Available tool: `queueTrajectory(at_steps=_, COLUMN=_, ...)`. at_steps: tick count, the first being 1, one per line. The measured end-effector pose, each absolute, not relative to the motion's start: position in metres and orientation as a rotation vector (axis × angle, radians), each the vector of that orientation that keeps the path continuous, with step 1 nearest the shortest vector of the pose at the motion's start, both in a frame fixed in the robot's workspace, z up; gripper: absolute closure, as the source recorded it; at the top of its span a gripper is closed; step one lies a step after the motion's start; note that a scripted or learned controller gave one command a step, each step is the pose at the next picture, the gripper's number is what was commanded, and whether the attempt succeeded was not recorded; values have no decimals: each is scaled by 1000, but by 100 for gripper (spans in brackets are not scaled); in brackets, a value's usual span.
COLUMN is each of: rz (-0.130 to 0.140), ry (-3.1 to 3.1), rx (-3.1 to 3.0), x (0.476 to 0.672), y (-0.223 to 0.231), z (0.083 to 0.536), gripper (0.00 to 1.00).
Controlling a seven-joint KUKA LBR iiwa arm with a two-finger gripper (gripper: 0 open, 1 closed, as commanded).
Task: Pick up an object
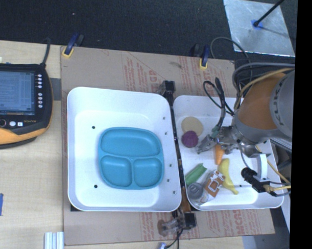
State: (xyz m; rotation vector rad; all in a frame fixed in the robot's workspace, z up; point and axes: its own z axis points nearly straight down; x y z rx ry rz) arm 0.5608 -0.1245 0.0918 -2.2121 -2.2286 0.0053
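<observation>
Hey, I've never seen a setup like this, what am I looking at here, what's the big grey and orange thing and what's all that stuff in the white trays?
One camera looks down at a slant on a bench. The grey and orange shape is a robot arm reaching in from the right. Its task is picking up an object. The left bin holds a blue divided plate. The right bin holds toy food: a purple ball, a carrot, a banana and a green piece. The arm hangs over this bin; whether its claw holds anything can't be seen.

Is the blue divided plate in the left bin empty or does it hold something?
Empty. All three compartments of the blue plate show bare blue surface.
</observation>
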Motion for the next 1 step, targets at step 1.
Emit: queueTrajectory(at_steps=1, rz=9, ry=-2230, rx=-2210, x=560, y=-126, z=102, gripper=100)
